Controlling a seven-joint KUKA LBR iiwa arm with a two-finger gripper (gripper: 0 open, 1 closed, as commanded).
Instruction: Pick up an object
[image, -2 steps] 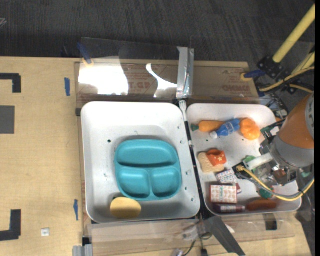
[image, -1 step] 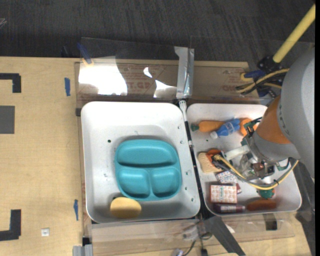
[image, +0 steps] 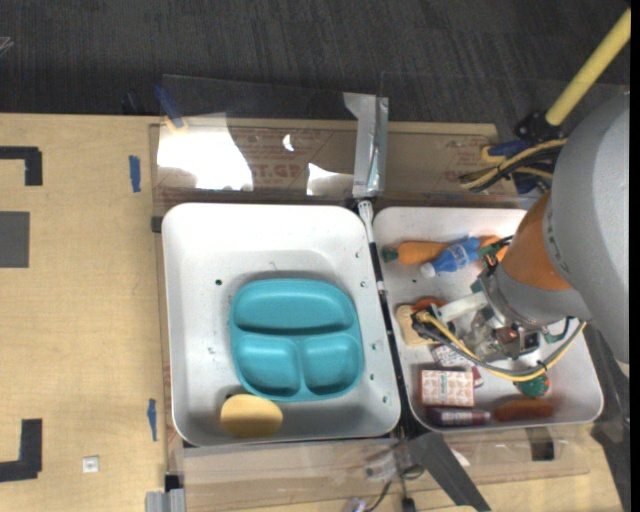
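My gripper (image: 462, 335) hangs low over the middle of the right bin (image: 590, 400), with wires looped around it. Just left of it lie a cream-coloured piece (image: 407, 322) and a small dark item (image: 428, 305). A small red-patterned box (image: 446, 385) rests in front of the gripper, with a dark marker-like stick (image: 455, 416) and a reddish-brown sausage shape (image: 522, 409) near the bin's front wall. An orange carrot-like piece (image: 420, 250) and a blue bottle (image: 455, 256) lie at the back of the bin.
The left bin (image: 190, 300) holds a teal divided tray (image: 296, 335) and a yellow rounded object (image: 250, 413) at its front. The grey arm with its orange band (image: 535, 260) covers the right bin's right side. A clear panel (image: 368, 145) stands behind the bins.
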